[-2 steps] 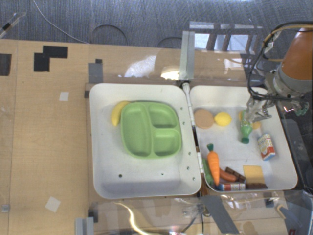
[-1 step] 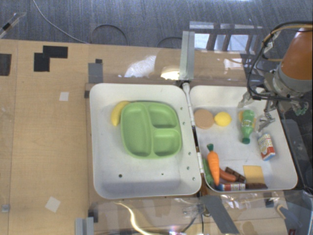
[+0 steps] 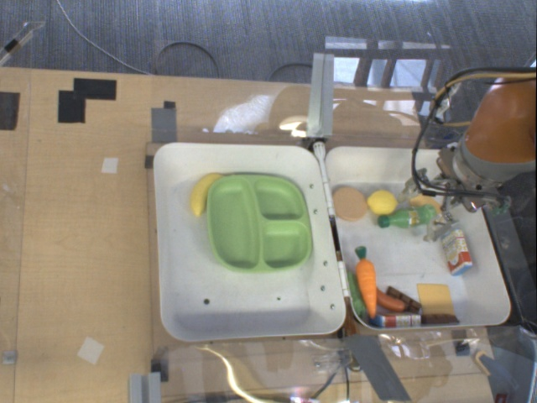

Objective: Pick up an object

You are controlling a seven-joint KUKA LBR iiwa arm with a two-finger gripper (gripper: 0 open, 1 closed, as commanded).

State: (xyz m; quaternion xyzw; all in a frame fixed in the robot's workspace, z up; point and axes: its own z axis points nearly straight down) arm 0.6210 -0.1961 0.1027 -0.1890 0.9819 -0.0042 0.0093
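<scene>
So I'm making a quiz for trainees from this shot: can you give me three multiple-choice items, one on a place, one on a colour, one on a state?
1. Where is the banana?
A. left bin
B. right bin
C. on the bench

2. What colour is the tray?
A. red
B. green
C. blue

3. How does the carrot lie?
A. inside the tray
B. under the banana
C. flat in the right bin

Answers: 1 A, it lies in the left bin, by the tray's edge. 2 B, it is plainly green. 3 C, it lies on the bin floor.
</scene>
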